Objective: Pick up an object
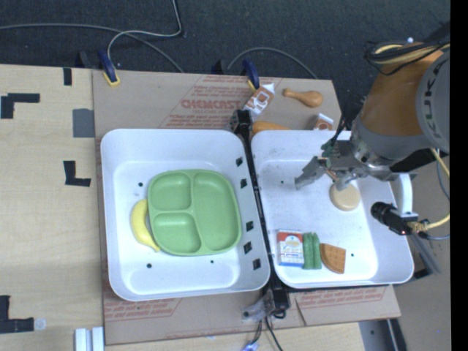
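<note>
My gripper (320,180) hangs over the upper middle of the right bin (387,269), open, with nothing between its fingers. One grey finger (307,177) points left and down over bare bin floor. Just right of it a tan round disc (346,197) lies on the floor, partly under the wrist. Near the bin's front lie a red-and-white small box (291,248), a green strip (312,251) and an orange-brown wedge (333,258), side by side.
The left bin (117,152) holds a green divided plate (195,212) with a yellow banana (140,226) tucked under its left edge. Behind the bins on the cardboard lie a tan wooden pear-shaped piece (303,96), a small carton (257,99) and an orange item (268,126).
</note>
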`<state>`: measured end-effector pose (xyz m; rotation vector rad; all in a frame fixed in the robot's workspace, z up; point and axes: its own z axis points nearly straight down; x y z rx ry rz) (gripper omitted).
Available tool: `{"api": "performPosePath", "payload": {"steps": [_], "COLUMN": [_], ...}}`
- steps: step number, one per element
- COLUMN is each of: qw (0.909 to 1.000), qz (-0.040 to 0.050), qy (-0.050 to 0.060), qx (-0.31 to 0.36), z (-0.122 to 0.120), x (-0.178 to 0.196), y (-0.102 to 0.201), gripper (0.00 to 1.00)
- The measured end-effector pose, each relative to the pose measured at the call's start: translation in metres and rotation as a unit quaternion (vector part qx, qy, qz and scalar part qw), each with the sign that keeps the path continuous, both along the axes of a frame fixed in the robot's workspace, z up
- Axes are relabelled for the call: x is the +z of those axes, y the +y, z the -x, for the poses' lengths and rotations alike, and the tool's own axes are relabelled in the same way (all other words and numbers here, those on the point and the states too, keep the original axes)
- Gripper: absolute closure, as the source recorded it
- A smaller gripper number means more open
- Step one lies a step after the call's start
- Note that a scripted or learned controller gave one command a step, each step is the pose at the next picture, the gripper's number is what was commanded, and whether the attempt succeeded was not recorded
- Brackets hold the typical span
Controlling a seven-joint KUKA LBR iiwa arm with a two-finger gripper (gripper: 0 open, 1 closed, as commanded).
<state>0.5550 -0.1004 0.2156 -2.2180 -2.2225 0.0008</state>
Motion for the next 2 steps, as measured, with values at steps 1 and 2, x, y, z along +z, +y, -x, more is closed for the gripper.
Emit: {"api": "performPosePath", "payload": {"steps": [1,2], "qw": [1.0000,1.0000], "qz": [0.0003,0.0007], "qy": [0.000,0.000], "qx": [-0.001,-0.001], "z": [0.003,-0.036], "x": [0.019,0.006], "y": [-0.032,-0.080], "gripper": [0.00,0.00]}}
